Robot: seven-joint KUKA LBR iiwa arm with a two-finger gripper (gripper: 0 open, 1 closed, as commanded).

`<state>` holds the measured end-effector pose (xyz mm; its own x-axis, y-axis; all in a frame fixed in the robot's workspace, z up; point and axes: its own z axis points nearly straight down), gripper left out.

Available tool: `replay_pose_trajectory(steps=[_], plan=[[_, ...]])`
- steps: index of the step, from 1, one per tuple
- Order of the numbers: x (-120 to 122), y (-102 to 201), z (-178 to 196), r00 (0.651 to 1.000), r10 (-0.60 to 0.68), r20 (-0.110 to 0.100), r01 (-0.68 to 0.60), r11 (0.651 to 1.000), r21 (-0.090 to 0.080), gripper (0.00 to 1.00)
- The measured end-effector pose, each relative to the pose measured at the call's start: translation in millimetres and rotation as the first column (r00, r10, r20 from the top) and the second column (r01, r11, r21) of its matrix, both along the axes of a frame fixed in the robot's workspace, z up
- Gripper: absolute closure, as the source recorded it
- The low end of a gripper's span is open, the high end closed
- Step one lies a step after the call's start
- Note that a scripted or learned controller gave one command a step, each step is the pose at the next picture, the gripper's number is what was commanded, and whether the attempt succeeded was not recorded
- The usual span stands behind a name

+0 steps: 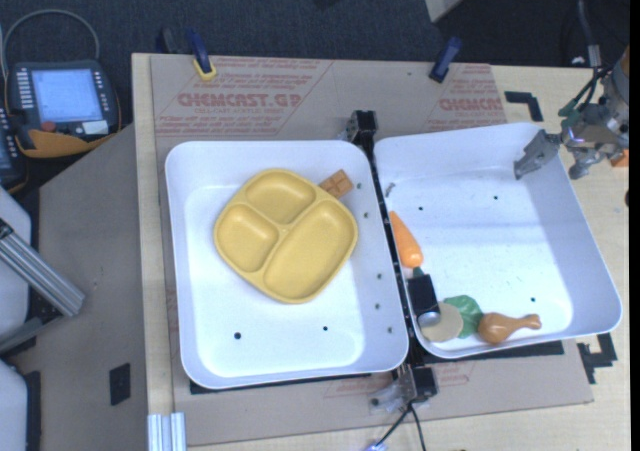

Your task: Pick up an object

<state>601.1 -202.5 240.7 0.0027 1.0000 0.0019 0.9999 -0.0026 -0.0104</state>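
The right bin [500, 239] holds an orange carrot [405, 239] by its left wall. At its front left corner lie a black block [421, 293], a tan round piece [443, 323], a green item [465, 308] and a brown drumstick [506, 323]. My gripper [550, 165] hangs over the far right rim of that bin, open, with nothing between its fingers, well away from all of these.
The left bin [200, 309] bears a yellow divided plate [287, 234], with a small brown block [337, 183] at the plate's far right edge. A black clamp [362, 125] sits where the two bins meet at the back. A teach pendant [62, 99] lies off the bench, far left.
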Motion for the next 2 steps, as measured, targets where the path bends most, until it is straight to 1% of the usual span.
replay_pose_trajectory(steps=[1,2], plan=[[2.4,0.4,6.1,1.0,0.003,0.011,-0.003,1.0,-0.003,0.0],[7.3,5.7,-36.8,1.0,0.004,0.009,-0.004,1.0,-0.002,0.0]])
